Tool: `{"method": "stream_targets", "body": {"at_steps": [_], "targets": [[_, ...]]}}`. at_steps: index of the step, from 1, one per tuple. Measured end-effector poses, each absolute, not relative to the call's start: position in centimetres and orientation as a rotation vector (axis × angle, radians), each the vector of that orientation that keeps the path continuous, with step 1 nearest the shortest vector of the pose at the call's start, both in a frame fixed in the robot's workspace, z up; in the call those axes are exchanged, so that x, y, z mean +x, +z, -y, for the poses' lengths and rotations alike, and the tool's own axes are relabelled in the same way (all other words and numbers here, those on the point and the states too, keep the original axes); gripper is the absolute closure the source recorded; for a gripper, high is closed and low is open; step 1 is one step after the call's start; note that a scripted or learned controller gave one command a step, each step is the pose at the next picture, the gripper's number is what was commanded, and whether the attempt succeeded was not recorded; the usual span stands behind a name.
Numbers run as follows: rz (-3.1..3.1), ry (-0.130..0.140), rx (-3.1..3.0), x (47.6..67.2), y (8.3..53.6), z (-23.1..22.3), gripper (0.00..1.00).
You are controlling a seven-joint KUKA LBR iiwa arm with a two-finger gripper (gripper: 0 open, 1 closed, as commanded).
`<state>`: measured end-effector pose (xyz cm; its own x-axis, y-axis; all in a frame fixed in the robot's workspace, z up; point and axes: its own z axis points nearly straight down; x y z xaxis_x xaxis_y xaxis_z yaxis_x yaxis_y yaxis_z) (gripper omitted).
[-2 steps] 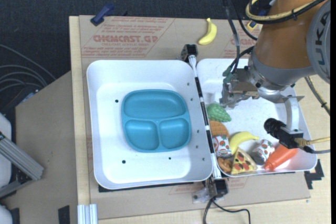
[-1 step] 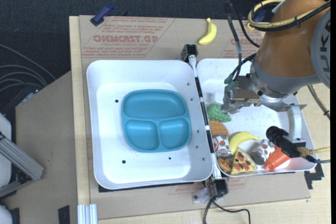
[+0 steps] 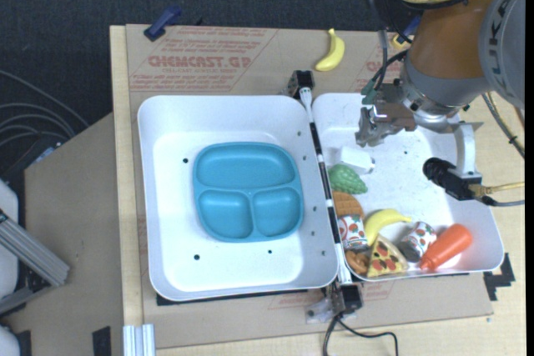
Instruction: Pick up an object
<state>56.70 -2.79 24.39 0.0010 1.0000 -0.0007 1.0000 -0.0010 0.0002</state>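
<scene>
Many toys (image 3: pixel 392 242) crowd the right bin's (image 3: pixel 467 188) six o'clock edge; the claw (image 3: pixel 370 132) hangs at eleven o'clock and may grab nothing. Open or closed, I cannot tell.

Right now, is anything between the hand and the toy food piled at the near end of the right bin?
Nothing visible. The hand hangs over the right bin's far end, beside a white block; bare floor separates it from the carrot and banana.

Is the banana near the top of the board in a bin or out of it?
Out. The banana lies on the brown board, beyond the far rim of the right bin.
</scene>
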Motion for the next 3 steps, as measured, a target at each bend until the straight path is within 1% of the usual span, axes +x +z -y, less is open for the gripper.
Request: {"method": "stream_targets", "body": {"at_steps": [1, 2, 3], "targets": [[-2.222, 0.001, 2.220, 57.0, 24.5, 0.7, 1.00], [-2.223, -0.003, 2.224, 51.3, 22.9, -0.8, 1.00], [-2.220, 0.000, 2.221, 54.5, 26.5, 5.3, 1.00]]}}
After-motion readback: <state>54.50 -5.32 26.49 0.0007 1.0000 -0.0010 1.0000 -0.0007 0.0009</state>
